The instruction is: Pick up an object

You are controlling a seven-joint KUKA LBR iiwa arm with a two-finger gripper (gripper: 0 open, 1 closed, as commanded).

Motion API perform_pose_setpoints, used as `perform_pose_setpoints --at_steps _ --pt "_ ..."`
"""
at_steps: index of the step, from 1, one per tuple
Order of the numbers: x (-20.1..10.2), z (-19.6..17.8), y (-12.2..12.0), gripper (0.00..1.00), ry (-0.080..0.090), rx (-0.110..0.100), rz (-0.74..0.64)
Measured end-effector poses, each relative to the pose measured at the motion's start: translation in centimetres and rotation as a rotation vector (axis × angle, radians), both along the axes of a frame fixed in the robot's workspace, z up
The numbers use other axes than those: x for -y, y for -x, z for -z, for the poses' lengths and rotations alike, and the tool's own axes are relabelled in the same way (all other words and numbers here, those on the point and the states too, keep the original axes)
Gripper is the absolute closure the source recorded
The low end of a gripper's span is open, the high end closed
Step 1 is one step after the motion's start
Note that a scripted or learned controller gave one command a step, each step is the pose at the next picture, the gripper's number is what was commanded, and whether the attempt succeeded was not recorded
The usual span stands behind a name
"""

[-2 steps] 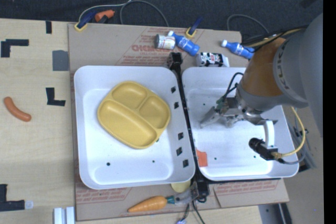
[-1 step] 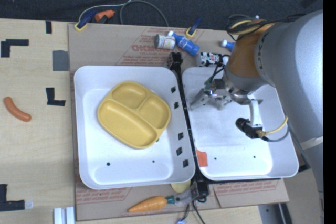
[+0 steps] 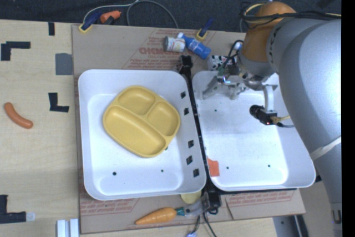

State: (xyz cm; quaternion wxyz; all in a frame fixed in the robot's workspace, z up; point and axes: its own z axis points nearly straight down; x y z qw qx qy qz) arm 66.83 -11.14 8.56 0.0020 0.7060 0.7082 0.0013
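Note:
A yellow divided plate (image 3: 142, 120) lies in the left bin (image 3: 91, 119). A small orange piece (image 3: 213, 167) rests at the near left corner of the right bin (image 3: 277, 169). My gripper (image 3: 222, 87) hangs over the far left part of the right bin, close to the divider between the bins. Its two silver fingers (image 3: 208, 91) stand apart, open, with nothing between them. The orange piece is well toward the front from the gripper.
Outside the bins, a blue and white bottle (image 3: 187, 44) lies behind them, an orange carrot (image 3: 157, 216) in front, and a sausage (image 3: 18, 115) on the bench at the far left. Cables and a clamp (image 3: 100, 19) lie at the back.

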Motion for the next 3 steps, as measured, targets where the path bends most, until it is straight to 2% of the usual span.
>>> perform_pose_setpoints --at_steps 1,2,3 --pt "-1.0 0.0 1.7 0.00 0.002 -0.002 0.002" --pt "-1.3 0.0 -0.1 0.00 0.000 -0.005 0.001" --pt "9.5 -1.9 0.7 0.00 0.002 -0.003 0.007"
